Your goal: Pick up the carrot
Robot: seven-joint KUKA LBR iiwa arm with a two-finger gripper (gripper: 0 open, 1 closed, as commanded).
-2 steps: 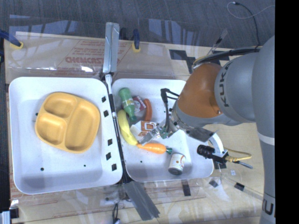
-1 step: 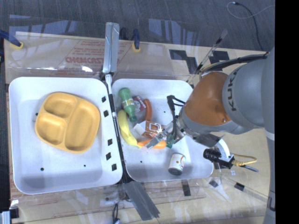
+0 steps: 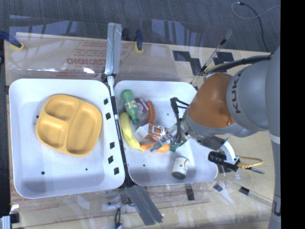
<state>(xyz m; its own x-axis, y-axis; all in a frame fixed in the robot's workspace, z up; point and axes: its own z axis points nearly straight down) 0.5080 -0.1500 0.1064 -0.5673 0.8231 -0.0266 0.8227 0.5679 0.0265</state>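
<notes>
The carrot (image 3: 159, 148) lies right under the gripper (image 3: 164, 143), partly hidden by it. It looks light, stiff and smooth; best pinched across its thick middle. Finger state: cannot tell. A banana (image 3: 127, 131) lies left, a cup (image 3: 180, 167) below-right.

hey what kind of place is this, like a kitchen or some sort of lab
Most likely a robotics lab, not a kitchen: a grey and orange arm reaches into two white bins holding toy-like food, a banana and a green bottle, with loose cables around the bench.
</notes>
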